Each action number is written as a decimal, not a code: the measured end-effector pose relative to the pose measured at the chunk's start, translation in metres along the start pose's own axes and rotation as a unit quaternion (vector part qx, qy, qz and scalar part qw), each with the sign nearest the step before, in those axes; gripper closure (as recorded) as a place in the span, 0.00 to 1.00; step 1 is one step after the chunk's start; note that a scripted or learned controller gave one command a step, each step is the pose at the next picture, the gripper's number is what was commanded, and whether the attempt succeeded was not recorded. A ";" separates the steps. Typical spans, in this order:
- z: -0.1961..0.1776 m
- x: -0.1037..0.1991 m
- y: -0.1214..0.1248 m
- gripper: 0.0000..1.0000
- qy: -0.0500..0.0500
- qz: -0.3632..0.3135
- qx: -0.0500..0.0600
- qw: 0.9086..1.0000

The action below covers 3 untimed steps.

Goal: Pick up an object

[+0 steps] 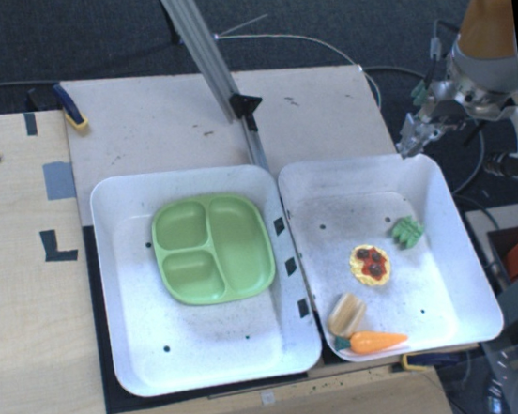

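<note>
The right bin [426, 179] holds four toy foods: a green leafy piece [406, 231], a small round pizza [371, 265] with red topping, a tan bread roll [346, 313] and an orange carrot [379, 340] against the front wall. My gripper [413, 137] hangs at the bin's far right corner, above its rim and well away from all of them. Nothing shows between its dark fingertips.
The left bin [120, 267] carries a green divided plate [213, 248]. A grey metal rail [205, 47] slants down from the top to the seam between the bins. Cables lie on the dark floor near the arm at the right.
</note>
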<state>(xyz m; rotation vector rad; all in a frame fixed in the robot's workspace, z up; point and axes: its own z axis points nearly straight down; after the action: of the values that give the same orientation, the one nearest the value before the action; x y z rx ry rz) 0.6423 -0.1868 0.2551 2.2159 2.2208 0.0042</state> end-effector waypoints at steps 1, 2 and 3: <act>-0.036 0.000 0.001 1.00 0.000 0.000 0.001 1.000; -0.017 0.046 -0.019 1.00 0.001 -0.001 0.004 1.000; -0.019 0.092 -0.032 1.00 0.001 -0.001 0.004 1.000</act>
<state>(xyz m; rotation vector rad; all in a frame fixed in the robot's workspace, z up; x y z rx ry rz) 0.6098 -0.0947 0.2735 2.2176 2.2286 -0.0015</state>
